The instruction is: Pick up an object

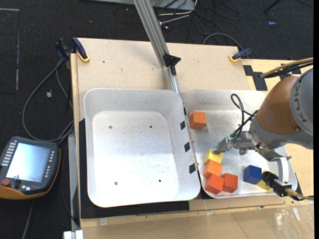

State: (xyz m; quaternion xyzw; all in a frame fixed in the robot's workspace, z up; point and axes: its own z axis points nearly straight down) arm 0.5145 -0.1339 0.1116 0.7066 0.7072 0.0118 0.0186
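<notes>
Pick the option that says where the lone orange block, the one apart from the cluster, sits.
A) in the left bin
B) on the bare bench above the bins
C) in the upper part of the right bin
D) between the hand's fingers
C: the lone orange block lies in the upper part of the right bin, apart from the cluster of blocks lower down near the hand.

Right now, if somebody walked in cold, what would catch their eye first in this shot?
Probably the grey and orange arm reaching in from the right, its gripper low over the right bin. Next, the bright blocks there: a lone orange cube near the divider, and a yellow, orange and red cluster at the near edge with a blue cube beside it.
</notes>
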